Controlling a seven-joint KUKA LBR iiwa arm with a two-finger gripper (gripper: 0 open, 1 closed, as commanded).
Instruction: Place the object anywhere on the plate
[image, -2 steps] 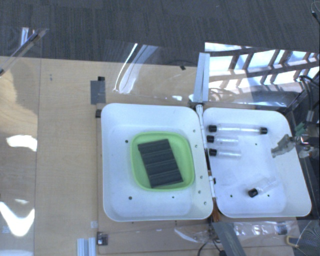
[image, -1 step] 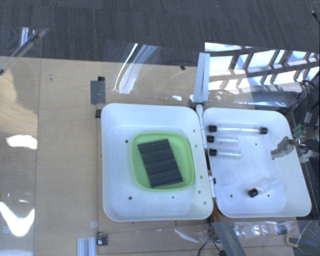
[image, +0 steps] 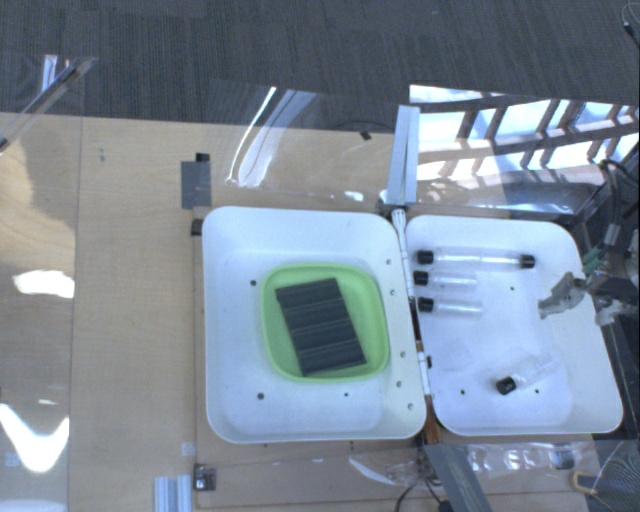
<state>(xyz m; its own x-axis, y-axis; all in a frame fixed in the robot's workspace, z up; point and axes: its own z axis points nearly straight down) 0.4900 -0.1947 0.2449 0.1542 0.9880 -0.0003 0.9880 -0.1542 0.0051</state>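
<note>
A square green plate (image: 270, 330) sits in the left white bin (image: 230, 400). A dark grey ridged block (image: 319, 327) lies flat on its middle. In the right bin (image: 590, 400), several clear tubes with black caps lie loose: three (image: 450, 280) stacked side by side near the bin's left wall, and one (image: 520, 378) alone at the front. My gripper (image: 562, 296) hangs over the right side of the right bin, to the right of the three tubes and above the lone one. I see nothing held in it.
A ridge (image: 412, 330) where the two bins meet separates the gripper from the plate. A metal post (image: 402, 160) stands behind the bins. Cables and arm hardware (image: 610, 250) crowd the right edge. Bare wooden bench (image: 100, 300) lies to the left.
</note>
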